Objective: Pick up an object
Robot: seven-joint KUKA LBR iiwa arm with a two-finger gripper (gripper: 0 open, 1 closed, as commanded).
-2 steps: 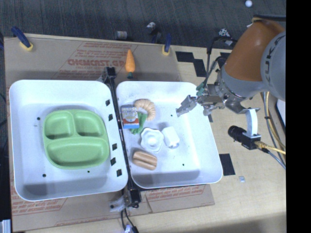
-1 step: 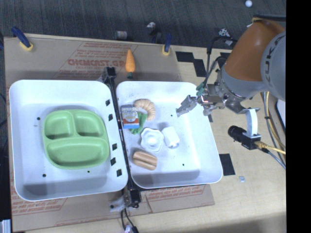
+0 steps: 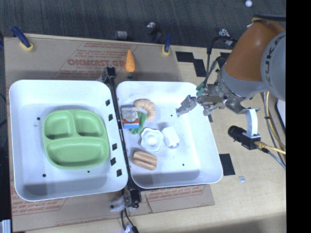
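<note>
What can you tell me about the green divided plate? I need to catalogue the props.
The green divided plate looks like matte pale-green plastic, a rounded rectangle with three compartments: two smaller ones at the top and one wide one below. It lies flat, slightly askew, near the middle of the left shallow white bin. It touches only the bin floor.

Two bins sit side by side on the tabletop (image 3: 243, 188). The left bin (image 3: 24, 130) holds a tray (image 3: 75, 138). In the right bin (image 3: 194, 144), a packet (image 3: 129, 115) lies at the left wall, a croissant (image 3: 146, 107) just right of it, a cup (image 3: 151, 140) and cylinder (image 3: 170, 136) nearer, a hotdog (image 3: 145, 159) nearest. A carrot (image 3: 129, 62) lies behind the bins. The claw (image 3: 187, 104) hangs over the right bin's far right.
</note>
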